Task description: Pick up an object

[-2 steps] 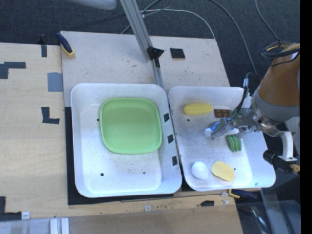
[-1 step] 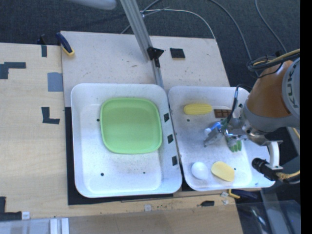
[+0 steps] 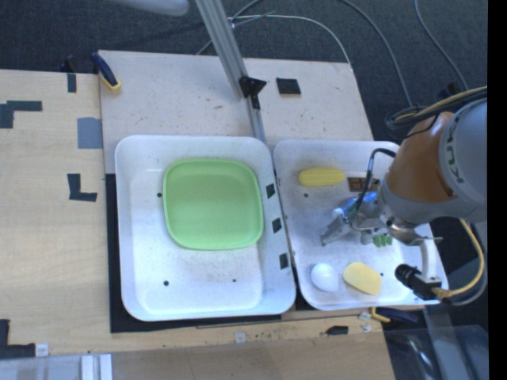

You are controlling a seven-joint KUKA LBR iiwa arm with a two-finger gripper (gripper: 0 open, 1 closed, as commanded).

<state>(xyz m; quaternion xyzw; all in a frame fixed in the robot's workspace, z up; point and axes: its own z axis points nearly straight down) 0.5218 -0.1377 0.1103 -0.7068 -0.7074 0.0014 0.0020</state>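
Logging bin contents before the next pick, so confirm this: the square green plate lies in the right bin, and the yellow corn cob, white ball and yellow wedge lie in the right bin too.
Wrong on the plate. The camera view shows the square green plate in the left white bin, not the right. The yellow corn cob, white ball and yellow wedge do lie in the right white bin.

Two bins are set side by side on the bench (image 3: 182, 93). The left bin (image 3: 135, 236) holds a plate (image 3: 213, 203), lying flat toward the bin's far half. In the right bin (image 3: 289, 212), a corn cob (image 3: 322, 178) is placed near the far edge. An egg-shaped object (image 3: 323, 276) and a wedge-shaped object (image 3: 362, 279) are found at the near edge, just beside each other, the wedge to the right. The gripper (image 3: 337, 229) is positioned inside the right bin, between the cob and the near pair, with the arm (image 3: 432, 172) over the bin's right side.
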